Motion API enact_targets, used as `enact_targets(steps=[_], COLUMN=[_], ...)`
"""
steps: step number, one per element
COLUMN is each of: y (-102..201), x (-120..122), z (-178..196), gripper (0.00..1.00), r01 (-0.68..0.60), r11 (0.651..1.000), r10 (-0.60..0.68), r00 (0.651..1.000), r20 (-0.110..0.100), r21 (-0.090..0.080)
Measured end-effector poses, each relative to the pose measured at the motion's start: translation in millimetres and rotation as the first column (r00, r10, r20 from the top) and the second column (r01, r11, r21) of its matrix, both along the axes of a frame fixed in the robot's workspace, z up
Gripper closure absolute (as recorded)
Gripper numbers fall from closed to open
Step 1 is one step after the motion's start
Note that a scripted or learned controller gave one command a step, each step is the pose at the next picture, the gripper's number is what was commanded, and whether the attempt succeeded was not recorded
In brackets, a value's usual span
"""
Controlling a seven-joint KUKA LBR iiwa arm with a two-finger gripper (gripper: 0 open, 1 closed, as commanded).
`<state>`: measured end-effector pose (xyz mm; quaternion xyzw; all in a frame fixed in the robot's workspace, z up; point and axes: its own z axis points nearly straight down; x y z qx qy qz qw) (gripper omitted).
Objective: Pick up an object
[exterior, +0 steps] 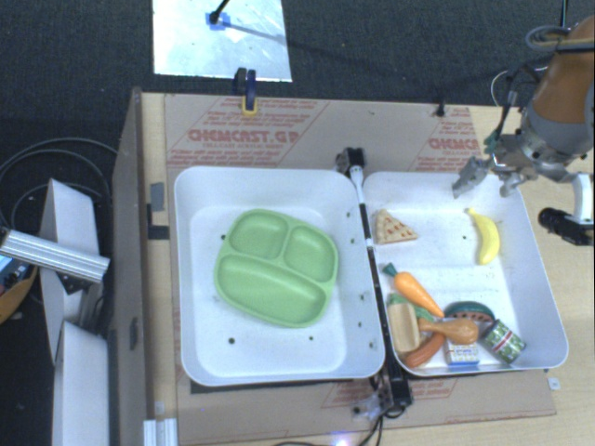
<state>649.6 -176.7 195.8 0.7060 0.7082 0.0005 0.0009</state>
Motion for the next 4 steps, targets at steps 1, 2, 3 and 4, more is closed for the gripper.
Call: enact_targets(steps=[1,2,3,4], y=[47.7,96.2,85.5,86.3], x=[-78.8,-117.6,-135.4,-133.7], z=[-54.9,-90.0,-112.3,-100.8], gripper=[0.00,0.00,0.00,1.00], r01=[0.001,-0.003,0.003,0.001], r11=[1.000,1.000,1.000,1.000], r10=[-0.001,0.003,-0.003,-0.001], r00=[1.000,1.000,1.000,1.000], r20=[-0.011,-0.005,-0.003,0.001], r21=[0.005,0.004,0.001,0.002])
